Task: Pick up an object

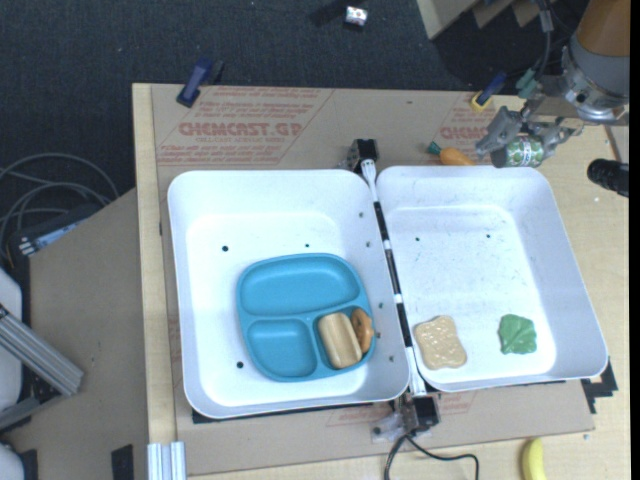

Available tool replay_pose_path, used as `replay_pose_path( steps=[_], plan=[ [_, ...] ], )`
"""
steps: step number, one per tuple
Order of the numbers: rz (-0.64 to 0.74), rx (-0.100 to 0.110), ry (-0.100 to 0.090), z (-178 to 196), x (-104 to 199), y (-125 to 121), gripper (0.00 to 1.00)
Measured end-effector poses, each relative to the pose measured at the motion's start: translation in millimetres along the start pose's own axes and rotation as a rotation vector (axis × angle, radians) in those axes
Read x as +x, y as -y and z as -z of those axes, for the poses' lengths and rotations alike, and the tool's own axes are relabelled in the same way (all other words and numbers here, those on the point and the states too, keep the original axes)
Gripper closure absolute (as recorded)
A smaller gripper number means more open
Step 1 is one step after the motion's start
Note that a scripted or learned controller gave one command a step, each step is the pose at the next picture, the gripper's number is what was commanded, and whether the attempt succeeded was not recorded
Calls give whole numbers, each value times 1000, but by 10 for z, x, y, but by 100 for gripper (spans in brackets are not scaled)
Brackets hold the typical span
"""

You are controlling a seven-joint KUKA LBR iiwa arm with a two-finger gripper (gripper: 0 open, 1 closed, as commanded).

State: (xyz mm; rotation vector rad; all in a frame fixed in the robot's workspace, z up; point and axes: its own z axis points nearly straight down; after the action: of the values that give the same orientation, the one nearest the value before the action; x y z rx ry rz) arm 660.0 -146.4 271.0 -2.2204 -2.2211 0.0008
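Small greenish object (524, 152) is sitting between the fingers of the pincer (522, 144), which is clenching it just above the far rim of the right bin (480, 258). It is looking light and hard, maybe a bit glossy (too small for me to name), so I am guessing it could slip or twist if gripped off-centre. A hold across its middle is looking safest.

Far to the pincer's left and nearer me, the left bin (190, 268) is carrying a blue divided plate (300, 303), with a brown roll (343, 338) lying in the plate's compartment nearest the pincer. Just left of the pincer, an orange bit (455, 155) is lying on the bench outside the bins. Well below the pincer, a tan cracker (440, 344) and a green leafy piece (517, 334) are resting apart on the right bin's floor. Nothing is crowding the pincer, and the rim beneath is looking like the only thing it could knock.
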Motion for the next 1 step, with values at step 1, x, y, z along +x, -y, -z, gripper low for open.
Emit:
replay_pose_path(
  steps=[1],
  plan=[
    [-1, 2, 1, -867, -391, 237, 0]
  ],
)
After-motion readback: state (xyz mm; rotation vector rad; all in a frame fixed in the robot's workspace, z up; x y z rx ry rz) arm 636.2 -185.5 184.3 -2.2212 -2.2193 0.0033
